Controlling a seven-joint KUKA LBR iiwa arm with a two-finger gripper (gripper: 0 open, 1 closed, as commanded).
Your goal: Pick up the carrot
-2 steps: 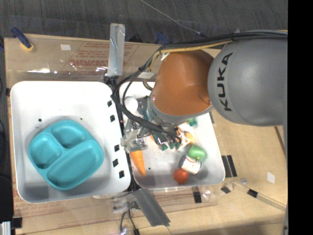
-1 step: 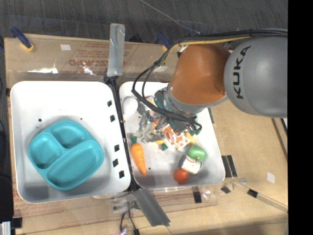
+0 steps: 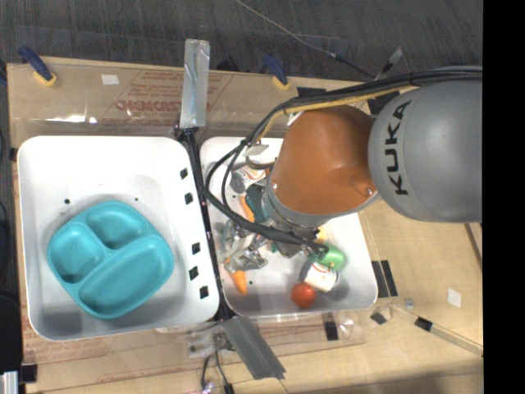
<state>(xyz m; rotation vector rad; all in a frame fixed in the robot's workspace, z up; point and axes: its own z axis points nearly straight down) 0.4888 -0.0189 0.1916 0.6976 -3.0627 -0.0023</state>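
A small orange carrot (image 3: 239, 283) lies on the floor of the right bin (image 3: 361, 290), near its front left corner. My gripper (image 3: 240, 251) hangs just above and behind the carrot, low in the bin's left half. The arm's orange band and grey wrist hide the middle of the bin. Nothing orange shows inside the gripper.
A red tomato-like ball (image 3: 303, 295) and a green and white item (image 3: 327, 263) lie right of the carrot. Another orange piece (image 3: 246, 208) peeks out beside the wrist. The left bin (image 3: 41, 162) holds a teal divided plate (image 3: 111, 257). The bins' shared wall (image 3: 201, 236) runs close to the gripper's left.
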